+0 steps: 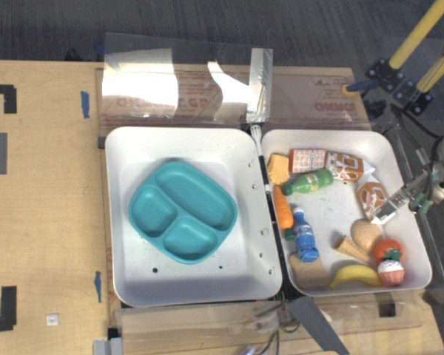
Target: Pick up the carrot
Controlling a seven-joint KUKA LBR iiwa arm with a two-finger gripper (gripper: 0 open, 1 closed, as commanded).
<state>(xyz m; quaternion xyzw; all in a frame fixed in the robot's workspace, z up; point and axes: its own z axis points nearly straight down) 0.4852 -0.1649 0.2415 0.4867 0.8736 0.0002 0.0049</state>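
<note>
At the near rim of the right bin (pixel 411 283) lie a yellow banana (pixel 355 274) and, just beside it, a small cupcake (pixel 391 271) touching a red tomato (pixel 388 251). A little farther in, an ice-cream cone (pixel 359 239) rests on its side, and a blue bottle (pixel 304 237) lies near the bin's left wall. The carrot (pixel 283 210) lies lengthwise against that left wall, just beyond the blue bottle and touching it, with nothing on top of it. Beyond the carrot a green bottle (pixel 308 183) lies tilted, next to a yellow cheese wedge (pixel 278 169), and a pretzel (pixel 371 195) sits toward the right. Farthest back are two printed snack packets (pixel 308 159). The gripper (pixel 397 203) hangs at the bin's right edge, beside the pretzel and well apart from the carrot; whether it is open or closed cannot be told. In the left bin (pixel 126 154) sits a teal divided plate (pixel 182 210).
</note>
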